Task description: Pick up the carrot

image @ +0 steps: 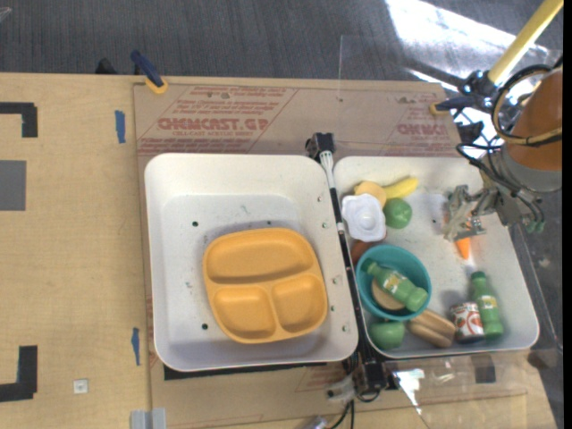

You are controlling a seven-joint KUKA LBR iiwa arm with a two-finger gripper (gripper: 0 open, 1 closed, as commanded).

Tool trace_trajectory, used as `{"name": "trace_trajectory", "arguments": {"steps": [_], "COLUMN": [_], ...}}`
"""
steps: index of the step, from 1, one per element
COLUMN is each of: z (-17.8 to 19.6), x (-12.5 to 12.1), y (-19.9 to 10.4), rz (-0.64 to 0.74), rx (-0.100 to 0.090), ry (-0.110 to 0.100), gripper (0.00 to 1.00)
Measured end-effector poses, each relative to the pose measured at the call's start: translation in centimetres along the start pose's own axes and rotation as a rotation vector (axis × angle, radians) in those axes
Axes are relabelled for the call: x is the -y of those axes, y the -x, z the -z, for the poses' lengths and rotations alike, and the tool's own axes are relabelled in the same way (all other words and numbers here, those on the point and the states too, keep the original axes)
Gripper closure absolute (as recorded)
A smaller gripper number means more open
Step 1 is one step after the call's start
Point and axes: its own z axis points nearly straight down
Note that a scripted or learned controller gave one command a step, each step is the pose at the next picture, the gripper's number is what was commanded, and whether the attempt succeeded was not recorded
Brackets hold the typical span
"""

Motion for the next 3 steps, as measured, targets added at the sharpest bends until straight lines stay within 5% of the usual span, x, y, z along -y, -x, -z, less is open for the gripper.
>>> {"name": "trace_trajectory", "arguments": {"steps": [1, 2, 3], "z": [-1.3, 7.9, 7.6], "x": [-0.3, -6.7, -6.6], "y": [-3.1, -0.3, -0.6], "rz": [0.369, 0.075, 0.072], "rx": [-0.015, -0.011, -0.018], "ry": [0.009, 0.007, 0.008], "gripper": [1.00, 1.00, 0.00]}}
